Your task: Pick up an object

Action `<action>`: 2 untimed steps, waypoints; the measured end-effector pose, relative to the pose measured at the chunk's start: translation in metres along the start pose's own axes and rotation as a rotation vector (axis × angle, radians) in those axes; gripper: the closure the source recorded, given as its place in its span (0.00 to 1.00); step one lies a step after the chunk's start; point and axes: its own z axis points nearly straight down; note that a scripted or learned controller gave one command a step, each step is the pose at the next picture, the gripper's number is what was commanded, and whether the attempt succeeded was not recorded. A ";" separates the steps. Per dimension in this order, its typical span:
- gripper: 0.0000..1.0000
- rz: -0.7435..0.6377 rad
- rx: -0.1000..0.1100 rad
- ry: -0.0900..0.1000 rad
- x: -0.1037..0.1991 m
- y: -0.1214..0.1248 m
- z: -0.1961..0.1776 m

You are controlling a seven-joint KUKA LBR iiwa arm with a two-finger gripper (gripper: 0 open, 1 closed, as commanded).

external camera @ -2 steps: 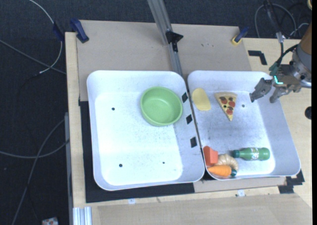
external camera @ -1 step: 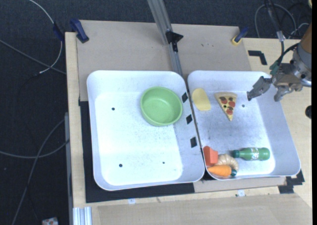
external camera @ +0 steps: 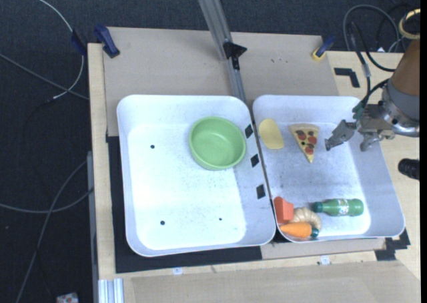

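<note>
Overhead, the gripper [external camera: 352,136] hangs over the upper right part of the right bin [external camera: 387,181], just inside its right wall. Its two fingers [external camera: 337,136] are spread apart with nothing between them; one points left toward the pizza slice [external camera: 305,140], the other angles down near the bin's right edge. The grey arm [external camera: 403,88] enters from the right above the bench [external camera: 173,68].

The pizza slice lies near the top of the right bin, just left of the fingertip and apart from it. Beside it to the left, a pale yellow flat piece [external camera: 271,133] sits close to the divide between the bins. The middle of the right bin's floor is open. Along its lower edge, crowded together, lie a green bottle [external camera: 340,207] on its side, a tan toy piece [external camera: 308,215], an orange carrot-like piece [external camera: 295,230] and a red block [external camera: 283,209], pressed into the lower left corner.

The left bin [external camera: 140,181] holds a green bowl [external camera: 217,143], upright, toward its upper right; the rest of its floor is open. A metal rail [external camera: 212,8] slants down from the top to the gap between the bins. Blue clamps [external camera: 105,40] grip the board's upper corners.
</note>
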 end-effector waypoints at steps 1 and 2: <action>0.00 -0.002 -0.001 0.000 0.001 0.004 0.064; 0.00 -0.001 -0.001 0.001 0.002 0.003 0.110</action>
